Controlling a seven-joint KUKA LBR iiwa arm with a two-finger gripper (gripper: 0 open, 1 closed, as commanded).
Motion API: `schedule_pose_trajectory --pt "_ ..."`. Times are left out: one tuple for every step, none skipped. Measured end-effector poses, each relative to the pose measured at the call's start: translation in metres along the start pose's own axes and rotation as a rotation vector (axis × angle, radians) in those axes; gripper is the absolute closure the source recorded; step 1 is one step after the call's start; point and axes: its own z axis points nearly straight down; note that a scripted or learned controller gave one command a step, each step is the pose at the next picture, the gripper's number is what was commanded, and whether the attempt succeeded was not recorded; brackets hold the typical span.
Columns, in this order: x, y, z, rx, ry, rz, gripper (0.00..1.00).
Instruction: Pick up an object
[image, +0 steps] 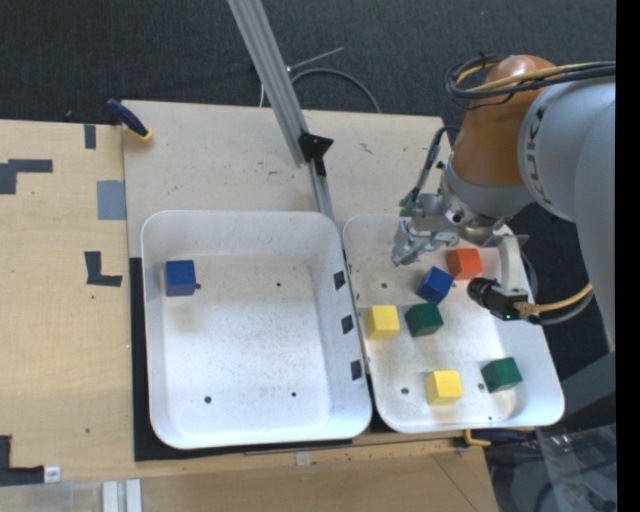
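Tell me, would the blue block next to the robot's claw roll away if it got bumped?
Probably not. The blue block looks like a cube with flat faces, so it would likely slide, not roll. It seems small and solid, so probably light and stiff. The orange block sits close beside it, so a push from the gripper might knock that too.

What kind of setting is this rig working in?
Likely a robotics lab test bench: two white bins on a taped wooden bench, coloured cubes like the blue one, and a grey arm's gripper.

One fixed camera looks down at a slant from above the surface (230, 170), far enough to take in both bins, the left bin (250, 400) and right bin (530, 400), with the arm (560, 130) entering from the right.
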Motion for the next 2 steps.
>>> schedule_pose_trajectory --pt "0.044 0.01 0.004 0.001 -0.001 0.0 1.0" --pt "0.107 0.027 0.002 0.0 0.001 -0.003 1.0"
